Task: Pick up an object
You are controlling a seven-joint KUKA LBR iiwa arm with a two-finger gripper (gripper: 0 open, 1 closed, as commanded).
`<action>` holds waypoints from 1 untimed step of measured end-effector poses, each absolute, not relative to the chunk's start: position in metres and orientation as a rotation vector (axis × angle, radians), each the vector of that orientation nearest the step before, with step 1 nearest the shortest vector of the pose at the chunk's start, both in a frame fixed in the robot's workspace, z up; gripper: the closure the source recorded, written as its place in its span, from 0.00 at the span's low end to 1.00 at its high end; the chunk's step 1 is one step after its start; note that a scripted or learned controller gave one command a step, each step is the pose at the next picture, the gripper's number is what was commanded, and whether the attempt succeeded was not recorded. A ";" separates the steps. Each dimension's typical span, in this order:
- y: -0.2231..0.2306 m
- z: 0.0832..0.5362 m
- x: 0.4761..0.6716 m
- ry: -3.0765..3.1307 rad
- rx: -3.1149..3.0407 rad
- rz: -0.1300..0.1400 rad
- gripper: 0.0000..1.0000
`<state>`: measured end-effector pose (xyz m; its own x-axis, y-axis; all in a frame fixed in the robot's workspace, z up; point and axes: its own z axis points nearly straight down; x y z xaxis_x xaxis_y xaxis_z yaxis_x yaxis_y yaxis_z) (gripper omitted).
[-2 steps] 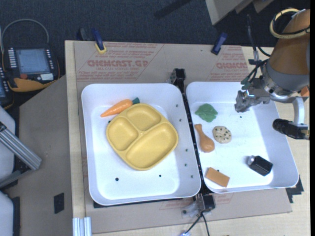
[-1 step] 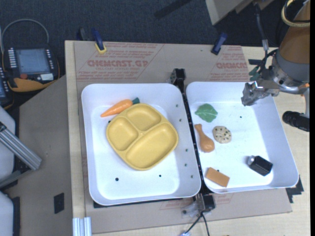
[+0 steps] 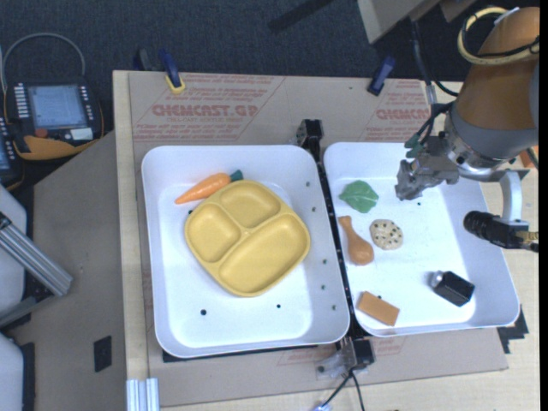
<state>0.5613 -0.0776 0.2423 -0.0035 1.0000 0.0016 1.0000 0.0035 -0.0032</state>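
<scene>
Overhead, the hand [image 3: 414, 184] hangs above the right bin [image 3: 488, 268] near a green leaf [image 3: 360, 196]; whether it is apart or together is hard to tell.

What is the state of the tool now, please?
Tool: open or closed cannot be told; it hangs over the right bin, nothing visibly held.

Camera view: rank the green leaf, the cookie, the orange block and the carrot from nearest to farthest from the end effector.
From the end effector, in the right bin:
1. Green leaf, just to its left in the same bin.
2. Cookie, below and left of it.
3. Orange block, at the right bin's near edge.
4. Carrot, across in the left bin, beside the yellow plate.
</scene>
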 end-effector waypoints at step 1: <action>-0.019 0.247 0.548 -2.225 -2.214 0.001 1.00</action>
<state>0.5479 -0.0194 0.2474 -0.0049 1.0000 0.0021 1.0000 0.0050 -0.0027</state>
